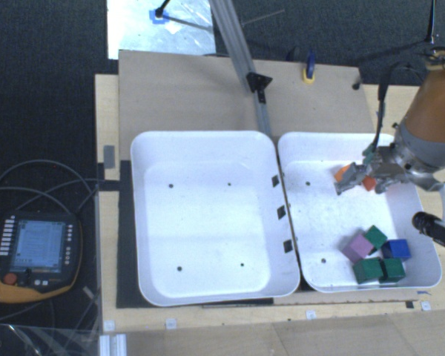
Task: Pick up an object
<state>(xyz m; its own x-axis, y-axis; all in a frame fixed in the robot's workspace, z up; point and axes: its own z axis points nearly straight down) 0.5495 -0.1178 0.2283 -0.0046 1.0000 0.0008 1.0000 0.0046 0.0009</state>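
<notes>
1. While nothing's sitting in the left bin (208, 221), the right bin (319, 199) is holding a little cluster at its near corner: a purple block (356, 247), green blocks (377, 267) and a blue block (397, 249), all touching or just beside each other.
2. Further back, the gripper (354, 179) is hanging low over the right bin's far side, with an orange block (345, 172) showing right at its fingers.
3. Honestly can't tell if those fingers are pinching it or sitting apart.
</notes>
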